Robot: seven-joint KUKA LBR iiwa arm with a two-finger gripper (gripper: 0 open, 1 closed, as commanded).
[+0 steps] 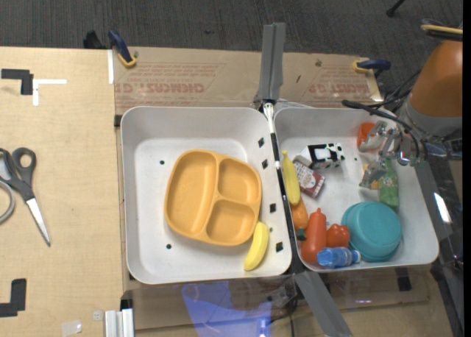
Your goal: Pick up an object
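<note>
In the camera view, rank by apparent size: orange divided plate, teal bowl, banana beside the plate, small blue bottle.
1. Orange divided plate
2. Teal bowl
3. Banana beside the plate
4. Small blue bottle, though the banana is only a little bigger.

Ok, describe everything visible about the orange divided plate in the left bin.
The orange divided plate looks like matte plastic, rounded-square, with three compartments: one large on the view's left, two smaller on the right. It lies flat, right side up, slightly rotated, on the left bin's floor. A banana rests against its lower right rim. Its compartments hold nothing.
</note>
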